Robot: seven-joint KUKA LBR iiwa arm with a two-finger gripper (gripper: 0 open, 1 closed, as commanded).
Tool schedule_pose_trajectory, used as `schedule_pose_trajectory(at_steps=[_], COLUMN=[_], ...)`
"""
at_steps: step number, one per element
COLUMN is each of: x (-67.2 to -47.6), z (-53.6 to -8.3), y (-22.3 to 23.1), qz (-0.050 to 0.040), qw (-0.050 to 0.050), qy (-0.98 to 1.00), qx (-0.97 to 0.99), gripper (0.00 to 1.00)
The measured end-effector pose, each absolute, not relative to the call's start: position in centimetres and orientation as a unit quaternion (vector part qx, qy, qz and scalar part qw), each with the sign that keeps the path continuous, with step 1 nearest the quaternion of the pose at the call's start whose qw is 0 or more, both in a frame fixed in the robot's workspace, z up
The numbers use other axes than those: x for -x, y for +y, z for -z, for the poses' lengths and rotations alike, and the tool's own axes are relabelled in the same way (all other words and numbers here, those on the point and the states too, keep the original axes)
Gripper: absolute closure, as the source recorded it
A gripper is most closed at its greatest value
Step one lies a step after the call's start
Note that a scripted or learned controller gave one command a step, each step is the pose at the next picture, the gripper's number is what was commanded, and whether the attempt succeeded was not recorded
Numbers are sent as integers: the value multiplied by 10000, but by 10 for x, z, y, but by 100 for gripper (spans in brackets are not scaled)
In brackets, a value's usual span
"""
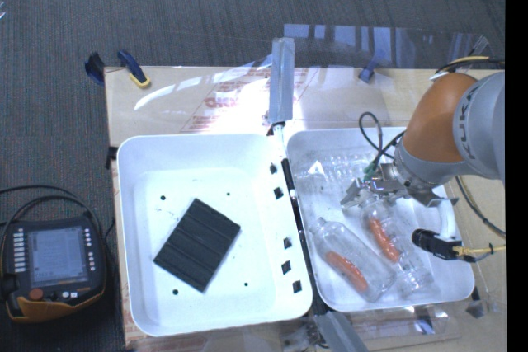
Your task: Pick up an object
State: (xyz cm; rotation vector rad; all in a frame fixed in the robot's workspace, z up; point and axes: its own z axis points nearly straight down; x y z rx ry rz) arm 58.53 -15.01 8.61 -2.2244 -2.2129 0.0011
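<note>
While over right bin [462,280], gripper [373,187] hovering just above 2 clear plastic bottles [356,251]; finger state: cannot tell. Approach step, nothing gripped. Next: descend toward 6 o'clock, centre on 1 bottle. Black pad [198,244] in left bin [136,169].

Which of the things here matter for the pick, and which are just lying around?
Job: tool; clear bottles with orange inside; right bin; black slab; left bin.
Lying about: teach pendant; blue clamps.
</note>
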Motion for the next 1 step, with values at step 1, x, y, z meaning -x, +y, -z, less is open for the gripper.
schedule_pose_trajectory(at_steps=[1], x=[-547], z=[-87], y=[-170], qz=[6], qw=[6], qy=[-7443], qx=[6678], gripper=[0])
